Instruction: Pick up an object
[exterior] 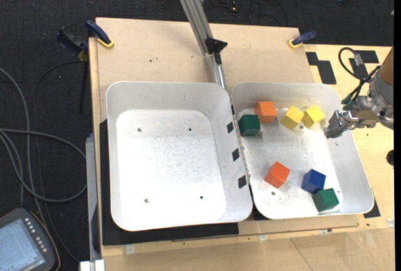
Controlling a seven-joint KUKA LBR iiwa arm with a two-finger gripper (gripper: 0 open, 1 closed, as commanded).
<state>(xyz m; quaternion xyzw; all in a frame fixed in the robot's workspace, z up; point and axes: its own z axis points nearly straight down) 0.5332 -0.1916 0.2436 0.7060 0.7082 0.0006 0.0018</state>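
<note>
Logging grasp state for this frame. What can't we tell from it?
- pincer, camera view: too small and blurred to read whether it is open or shut.
- arm: cut off by the right edge.
- green block and blue block: touching or just apart, can't tell.

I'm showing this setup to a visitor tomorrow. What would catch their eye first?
Probably the bright blocks scattered in the right bin: two yellow blocks near its far side, an orange block mid-bin, a blue block touching a green one near the front corner. Next, the gripper reaching in at that bin's right rim.
</note>
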